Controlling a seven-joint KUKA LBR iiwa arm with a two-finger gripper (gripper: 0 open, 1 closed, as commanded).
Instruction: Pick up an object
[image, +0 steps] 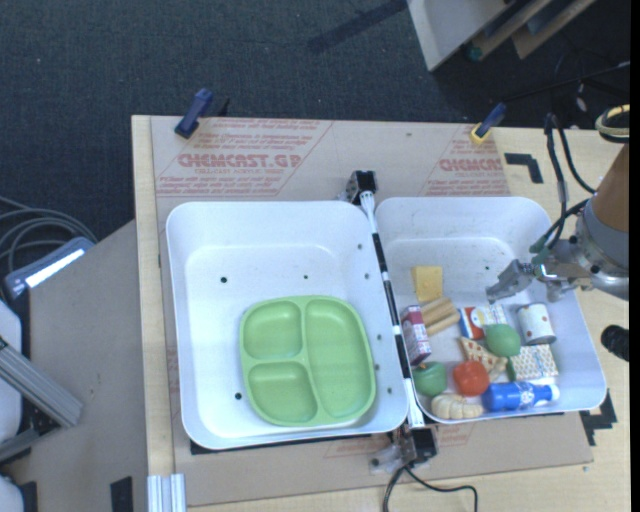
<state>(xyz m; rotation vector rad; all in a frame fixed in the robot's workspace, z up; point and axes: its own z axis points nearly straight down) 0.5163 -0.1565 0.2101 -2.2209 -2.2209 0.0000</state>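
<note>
While the arm (610, 215) reaches in from the right, the bench holds the following.

Bench: board (250, 160) printed with red lettering, clipped at the far edge by a blue clamp (193, 113) on the left and a yellow-and-blue clamp (489, 121) on the right.

Left bin (200, 250): white, shallow; holds a green tray (307, 359) with three compartments, lying flat toward the near side.

Right bin (450, 225): white, shallow; touches the left bin along the middle seam; its far half is bare, and all objects lie in its near half.

Gripper (510, 281): over the right bin, toward its right wall, above the far edge of the pile; fingers point left. Whether they are apart or together cannot be told, and nothing shows between them.

Yellow block (429, 281): flat on the bin floor, farthest back of the objects, left of the gripper and apart from it.

Brown roll (439, 316): just nearer than the yellow block.

Dark packet (415, 335): against the left wall, beside the roll.

Red-and-white carton (478, 321): middle of the pile.

Green ball (503, 340): just right of the carton.

White can (536, 323): right of the green ball, near the right wall.

Cracker (480, 351): tan, speckled, triangular, in the middle of the pile.

Red fruit (470, 377): nearer than the cracker.

Green fruit (430, 378): left of the red fruit.

Pale pod (455, 405): at the near wall.

Blue bottle (518, 397): lying on its side along the near wall, right of the pod.

Cables (30, 235): left of the bench, off the board.
</note>
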